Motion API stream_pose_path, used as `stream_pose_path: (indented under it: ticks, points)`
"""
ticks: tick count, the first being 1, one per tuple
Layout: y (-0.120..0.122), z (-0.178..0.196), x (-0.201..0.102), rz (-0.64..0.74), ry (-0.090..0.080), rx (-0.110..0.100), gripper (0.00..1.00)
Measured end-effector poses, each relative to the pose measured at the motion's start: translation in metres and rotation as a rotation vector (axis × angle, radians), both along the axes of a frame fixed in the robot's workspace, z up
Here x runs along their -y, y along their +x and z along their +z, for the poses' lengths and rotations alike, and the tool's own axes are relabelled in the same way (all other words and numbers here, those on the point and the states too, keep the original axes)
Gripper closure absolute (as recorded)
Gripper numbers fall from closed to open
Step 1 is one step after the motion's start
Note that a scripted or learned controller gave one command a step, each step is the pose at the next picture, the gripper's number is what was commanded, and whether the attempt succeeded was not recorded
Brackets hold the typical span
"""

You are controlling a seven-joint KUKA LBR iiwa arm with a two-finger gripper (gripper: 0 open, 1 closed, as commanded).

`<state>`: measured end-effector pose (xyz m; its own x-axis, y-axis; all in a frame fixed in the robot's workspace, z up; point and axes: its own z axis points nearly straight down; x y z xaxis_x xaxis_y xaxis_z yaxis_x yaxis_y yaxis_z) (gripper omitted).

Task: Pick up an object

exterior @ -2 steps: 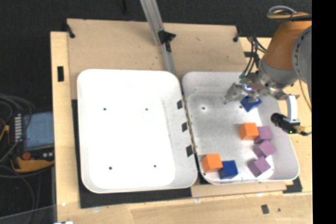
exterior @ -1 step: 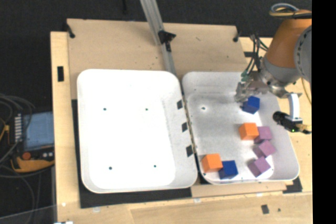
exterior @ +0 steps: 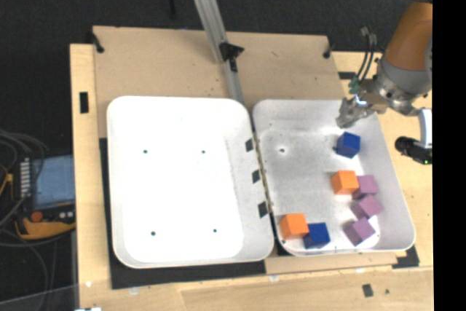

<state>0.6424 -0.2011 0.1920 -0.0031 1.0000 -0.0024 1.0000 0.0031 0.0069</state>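
Bench, two white bins; arm [exterior: 408,47] angled down over right bin [exterior: 291,127], fingers [exterior: 352,111] state unclear, above blue cube [exterior: 348,144].

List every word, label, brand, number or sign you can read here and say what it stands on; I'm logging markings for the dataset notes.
None can be read.
The blocks, such as the blue block below the gripper, have plain faces.
The white bins carry only small dark dots, no lettering.
The handheld unit at the left edge may bear markings, but they are too small and blurred to read.
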Motion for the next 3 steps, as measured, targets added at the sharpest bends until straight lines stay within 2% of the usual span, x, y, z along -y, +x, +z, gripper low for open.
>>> stream_pose_path:
  ticks: [1,2,3]
  points:
    - [0.001,0.049,0.002,0.001,0.0,0.0,1.0]
    - [0.001,0.039,0.003,0.002,-0.001,-0.007,1.0]
    - [-0.009,0.04,-0.052,0.003,0.002,-0.006,1.0]
